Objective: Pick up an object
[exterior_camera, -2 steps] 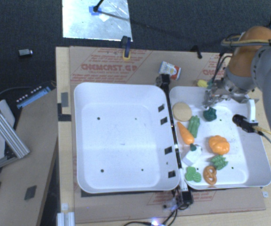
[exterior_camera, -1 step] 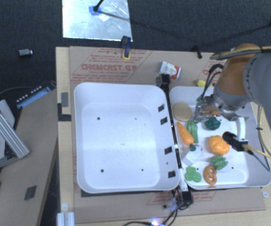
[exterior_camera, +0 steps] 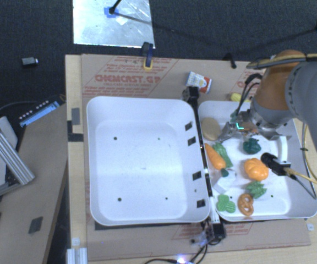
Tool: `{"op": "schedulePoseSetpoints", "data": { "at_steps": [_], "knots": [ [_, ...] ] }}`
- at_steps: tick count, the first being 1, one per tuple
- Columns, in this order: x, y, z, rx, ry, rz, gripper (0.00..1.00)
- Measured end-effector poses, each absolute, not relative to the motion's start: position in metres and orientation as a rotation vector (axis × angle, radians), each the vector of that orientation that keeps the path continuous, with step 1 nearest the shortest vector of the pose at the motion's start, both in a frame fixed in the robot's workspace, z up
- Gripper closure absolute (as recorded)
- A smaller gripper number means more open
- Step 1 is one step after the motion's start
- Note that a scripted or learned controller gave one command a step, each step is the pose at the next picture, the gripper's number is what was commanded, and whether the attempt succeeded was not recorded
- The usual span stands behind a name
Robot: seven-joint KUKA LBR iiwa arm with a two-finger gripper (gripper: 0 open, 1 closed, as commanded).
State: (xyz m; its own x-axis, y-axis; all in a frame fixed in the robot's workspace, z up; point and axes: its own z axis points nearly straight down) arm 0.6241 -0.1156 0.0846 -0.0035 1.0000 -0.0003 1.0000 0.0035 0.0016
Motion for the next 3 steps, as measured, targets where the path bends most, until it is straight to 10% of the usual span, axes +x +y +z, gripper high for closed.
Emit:
{"op": "schedulePoseSetpoints", "data": {
  "at_steps": [1,2,3],
  "knots": [
    [0.665,-0.093,0.083,2.218,2.239,-0.038,0.00],
    [0.618,-0.039,0.191,2.209,2.228,0.011,0.00],
    [0.568,-0.091,0.097,2.227,2.217,-0.005,0.00]
  ]
}}
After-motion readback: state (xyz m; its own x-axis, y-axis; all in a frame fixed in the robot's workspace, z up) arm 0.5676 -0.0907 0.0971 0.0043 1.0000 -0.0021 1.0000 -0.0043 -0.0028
